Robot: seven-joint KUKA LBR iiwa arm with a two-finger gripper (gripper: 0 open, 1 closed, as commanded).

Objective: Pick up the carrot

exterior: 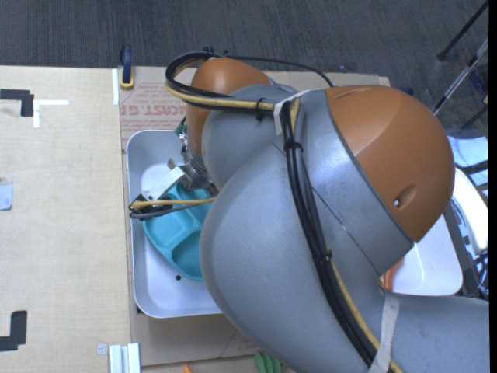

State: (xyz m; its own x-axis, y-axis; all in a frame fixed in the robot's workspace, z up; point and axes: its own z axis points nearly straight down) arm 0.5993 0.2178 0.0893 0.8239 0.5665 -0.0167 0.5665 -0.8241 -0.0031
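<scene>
- The carrot cannot be placed with any certainty. A small orange patch, wedged between the arm's body and the near wall of the right bin, may be it, but too little of it is exposed to tell.
- If that patch is the carrot, it lies well apart from the gripper, which hangs over the far end of the left bin.
- Whether the gripper is released or clenched I cannot tell: its tip is a small tangle of metal parts tucked under the wrist. Nothing orange sits at it.
- Beneath the gripper lies a teal divided tray, tilted across the left bin, with a white object just beside its far corner. A dark cable loop crosses the tray's rim.
- The step in hand, as I judge it, is still locating and approaching, not grasping.
- To do it well, the arm should lift clear of the tray and cable first, so that neither is snagged.
- It should then travel toward the right bin and come down straight over the carrot's middle, closing across its narrow width.
- The main risk is the bin wall: a carrot lying against it leaves little room on that side, so the approach should come from the open side.
- The pale worktop to the left holds nothing the task needs.
</scene>
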